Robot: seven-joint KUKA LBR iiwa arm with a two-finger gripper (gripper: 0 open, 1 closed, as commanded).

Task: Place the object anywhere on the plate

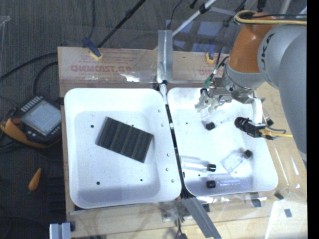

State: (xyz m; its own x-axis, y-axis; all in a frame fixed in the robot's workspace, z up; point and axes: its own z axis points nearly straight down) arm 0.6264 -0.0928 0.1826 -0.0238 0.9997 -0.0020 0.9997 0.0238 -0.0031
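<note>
The plate (124, 139) is a dark ribbed rectangle lying at a slant on the floor of the left bin (79, 101). Several small clear vials with black caps lie in the right bin (185, 99). One vial (215, 121) rests near the bin's upper middle. My gripper (208, 105) hangs over the upper part of the right bin, just above and slightly left of that vial. It is far to the right of the plate. Another vial (197, 164) lies by the left wall, a third vial (235, 159) sits right of centre, and one more vial (223, 183) lies near the front wall.
A black fitting with an orange cable (247, 125) sticks out from the wrist over the right bin. The metal divider (172, 128) runs between the bins. A handheld pendant (37, 121) lies on the floor to the left of the bench.
</note>
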